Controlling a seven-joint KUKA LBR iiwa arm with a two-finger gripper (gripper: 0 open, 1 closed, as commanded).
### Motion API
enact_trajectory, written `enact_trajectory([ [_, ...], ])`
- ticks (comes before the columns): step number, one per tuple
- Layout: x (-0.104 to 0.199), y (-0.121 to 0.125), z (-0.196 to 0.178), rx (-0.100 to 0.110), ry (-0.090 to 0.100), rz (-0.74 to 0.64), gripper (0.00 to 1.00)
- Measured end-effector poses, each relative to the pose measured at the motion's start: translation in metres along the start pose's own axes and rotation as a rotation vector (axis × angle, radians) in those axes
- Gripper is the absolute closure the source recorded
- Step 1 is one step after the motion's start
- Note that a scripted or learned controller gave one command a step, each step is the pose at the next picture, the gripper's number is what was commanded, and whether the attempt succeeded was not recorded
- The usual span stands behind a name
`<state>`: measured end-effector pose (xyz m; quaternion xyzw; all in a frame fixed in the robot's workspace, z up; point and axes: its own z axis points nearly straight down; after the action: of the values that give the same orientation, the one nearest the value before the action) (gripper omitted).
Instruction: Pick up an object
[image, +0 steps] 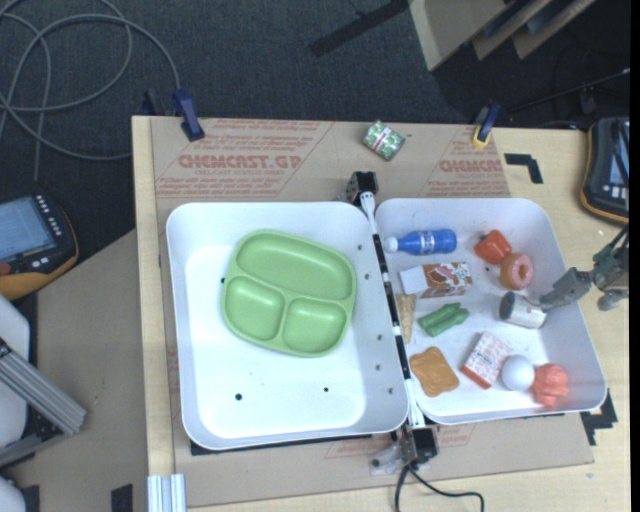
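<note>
Dark carpet with a looped cable surrounds a brown, printed surface (300, 160) held by two blue clamps at its far edge, likely to keep the sheet from sliding under the bins; a small green-and-white wrapped item (382, 140) lies loose on it beyond the bins, out of the working area.

At left, one white bin (200, 400) holds a single green divided plate (290, 293), three compartments, lying flat near its middle; it looks like a place for things to be set down.

One more white bin (560, 225) sits just beside it, and here lie the task's candidates, spread apart so each can be taken singly: one blue bottle (424, 241) on its side, one brown-and-white packet (437, 279), one green pod (442, 319), one tan toast-shaped piece (434, 371), one red-and-white box (486, 358), one white ball (517, 372), one orange-red lump (550, 384) near the front corner, one orange piece (492, 246), one ring doughnut (517, 271) touching it, and one small grey-and-white cylinder (521, 310).

Farthest right, the gripper (558, 292) reaches in over the bin's right rim, just beside the cylinder; whether its jaws stand apart or together I cannot tell, and nothing is seen between them.
</note>
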<state>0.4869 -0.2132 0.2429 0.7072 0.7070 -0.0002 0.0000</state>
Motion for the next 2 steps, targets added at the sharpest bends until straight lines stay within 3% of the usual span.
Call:
enact_trajectory([
  [1,0.031,0.063,0.143,0.002,0.001,-0.001,0.00],
  [2,-0.005,0.149,0.158,0.000,0.010,-0.006,0.00],
])
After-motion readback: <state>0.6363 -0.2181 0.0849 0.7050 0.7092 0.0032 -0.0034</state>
